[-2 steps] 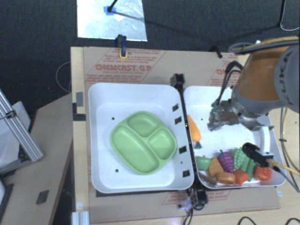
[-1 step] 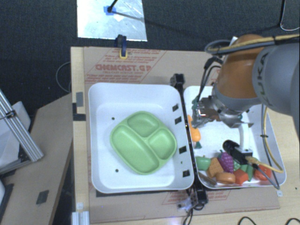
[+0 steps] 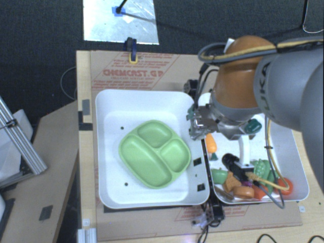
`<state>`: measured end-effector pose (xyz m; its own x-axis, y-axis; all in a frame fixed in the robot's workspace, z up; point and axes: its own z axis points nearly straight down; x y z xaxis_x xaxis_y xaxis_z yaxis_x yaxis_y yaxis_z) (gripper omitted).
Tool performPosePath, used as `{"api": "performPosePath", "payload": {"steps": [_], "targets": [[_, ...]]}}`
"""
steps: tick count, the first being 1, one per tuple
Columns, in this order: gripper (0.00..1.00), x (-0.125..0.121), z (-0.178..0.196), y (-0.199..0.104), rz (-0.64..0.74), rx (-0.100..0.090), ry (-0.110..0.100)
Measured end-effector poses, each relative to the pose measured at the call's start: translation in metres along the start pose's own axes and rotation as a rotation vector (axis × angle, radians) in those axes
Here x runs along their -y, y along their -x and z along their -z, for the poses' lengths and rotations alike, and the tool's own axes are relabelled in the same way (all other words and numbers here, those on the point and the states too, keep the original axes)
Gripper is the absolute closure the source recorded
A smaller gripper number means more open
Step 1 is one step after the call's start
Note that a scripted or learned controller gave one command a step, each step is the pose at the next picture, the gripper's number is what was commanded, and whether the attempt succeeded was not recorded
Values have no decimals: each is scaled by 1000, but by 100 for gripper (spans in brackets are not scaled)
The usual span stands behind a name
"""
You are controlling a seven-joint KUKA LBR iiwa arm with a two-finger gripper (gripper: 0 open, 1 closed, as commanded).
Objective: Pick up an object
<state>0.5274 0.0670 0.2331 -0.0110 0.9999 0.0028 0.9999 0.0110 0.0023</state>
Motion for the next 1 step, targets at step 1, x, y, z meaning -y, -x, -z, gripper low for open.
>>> {"api": "performPosePath", "payload": {"steps": [1], "targets": [[100, 1, -18, -19, -4, 2, -4]]}}
